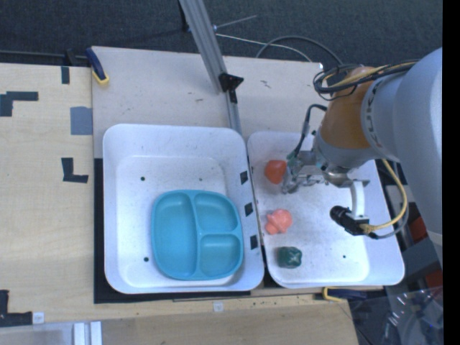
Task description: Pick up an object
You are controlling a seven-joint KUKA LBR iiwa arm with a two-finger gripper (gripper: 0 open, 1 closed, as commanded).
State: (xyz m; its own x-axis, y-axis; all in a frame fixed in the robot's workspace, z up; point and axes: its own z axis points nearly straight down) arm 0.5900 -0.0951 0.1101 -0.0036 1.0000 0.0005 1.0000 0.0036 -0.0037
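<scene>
Fingers [291,184]: metal, pointing down into the right bin [381,264], tips low over its floor just right of the red-orange object [274,170]; whether they are spread or closed cannot be told from here, and nothing is seen between them. Red-orange object: small, rounded, lying on the right bin's floor near its left wall, at the upper end. Pink-orange object [278,221]: lumpy, lying below the first, also close to the left wall, apart from the fingers. Dark green object [290,256]: small, lying nearer the front edge of the same bin, just below the pink-orange one. Arm [402,113]: grey with an orange band above the wrist, reaching in from the right over the right bin; cables loop about it, and a black fitting hangs off its lower side. Left bin [122,192]: white, shallow, side by side with the right one. Blue tray [195,233]: three compartments, lying in the left bin toward its lower right. Table [158,85]: pale, carrying both bins; a metal pole [205,27] slants over its back edge.
</scene>
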